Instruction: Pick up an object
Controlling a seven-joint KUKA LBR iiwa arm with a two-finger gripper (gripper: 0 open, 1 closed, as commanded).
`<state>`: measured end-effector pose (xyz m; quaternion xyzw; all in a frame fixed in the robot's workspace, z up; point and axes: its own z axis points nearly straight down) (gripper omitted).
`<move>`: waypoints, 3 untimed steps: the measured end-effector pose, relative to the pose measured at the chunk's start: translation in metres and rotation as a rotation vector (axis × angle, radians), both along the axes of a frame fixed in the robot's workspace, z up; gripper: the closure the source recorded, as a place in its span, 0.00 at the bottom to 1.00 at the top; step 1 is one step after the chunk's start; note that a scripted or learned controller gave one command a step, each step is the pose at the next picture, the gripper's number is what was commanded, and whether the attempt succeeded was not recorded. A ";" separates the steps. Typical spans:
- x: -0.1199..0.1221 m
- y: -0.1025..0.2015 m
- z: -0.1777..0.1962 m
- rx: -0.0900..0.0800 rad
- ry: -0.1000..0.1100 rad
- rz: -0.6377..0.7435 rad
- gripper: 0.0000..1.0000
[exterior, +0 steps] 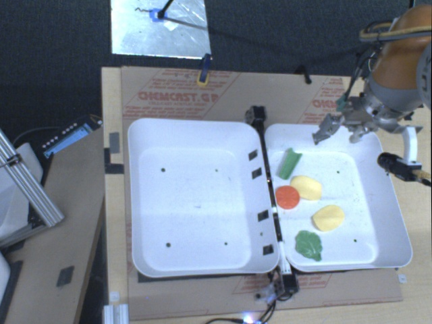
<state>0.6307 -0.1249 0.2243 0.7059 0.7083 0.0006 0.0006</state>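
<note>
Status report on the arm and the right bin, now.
Gripper open, above the right bin's far rim, holding nothing. Five pieces on the bin floor: green stick, two yellow lumps, orange disc, green leaf. Nothing in the way.

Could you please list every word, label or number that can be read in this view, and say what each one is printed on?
"CHEMCAST G P": red print on the brown board under the bins, behind the left bin; the last letters are uncertain.
Red print on the same board behind the right bin, near the gripper: too partial to read.
Red print along the board's front edge: too blurred to read.
</note>
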 end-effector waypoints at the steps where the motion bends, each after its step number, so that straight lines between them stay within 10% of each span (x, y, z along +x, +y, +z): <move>1: 0.001 0.000 0.011 0.000 -0.003 0.003 1.00; 2: -0.097 0.020 -0.047 0.003 0.012 -0.003 1.00; 3: -0.145 0.037 -0.087 0.002 0.007 -0.002 1.00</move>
